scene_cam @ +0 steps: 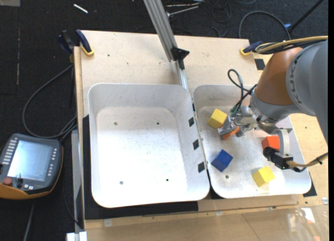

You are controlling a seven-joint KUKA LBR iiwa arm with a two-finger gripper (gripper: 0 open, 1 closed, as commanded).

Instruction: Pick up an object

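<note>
The arm (292, 81) reaches over the right bin (292, 185), its gripper (230, 128) low near a small orange-brown block (227, 135); grip cannot be told. A yellow cube (217, 118) sits just left, blue cube (222, 160) nearer, another yellow cube (263, 176) near-right.

This is a robotics lab. A plywood worktop (130, 57) is held by yellow clamps (86, 47) over dark carpet (36, 52) strewn with loose cables (250, 10). A robot teach pendant (28, 164) lies on the floor beside it, and an aluminium mast (156, 15) rises above two white bins (141, 141).
</note>
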